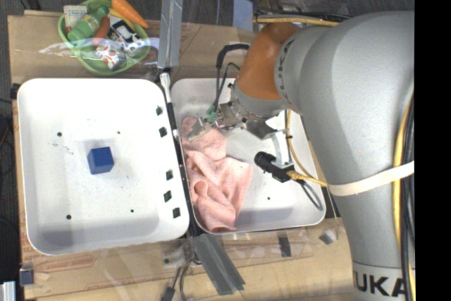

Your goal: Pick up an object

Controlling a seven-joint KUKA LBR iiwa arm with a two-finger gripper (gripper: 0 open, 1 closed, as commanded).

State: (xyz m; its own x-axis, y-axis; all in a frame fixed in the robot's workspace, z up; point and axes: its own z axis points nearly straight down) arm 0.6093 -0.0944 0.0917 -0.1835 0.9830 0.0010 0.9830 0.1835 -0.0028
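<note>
One pink cloth (215,176), one blue cube (101,159), two white bins (42,102).

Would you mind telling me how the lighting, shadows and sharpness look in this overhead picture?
In the camera view the light is even and soft, with no strong glare on the white bins; the blue cube casts only a faint shadow; the arm shades the right bin beside the pink cloth; the gripper area looks slightly soft, its details hard to make out; the floor above is dim.
</note>
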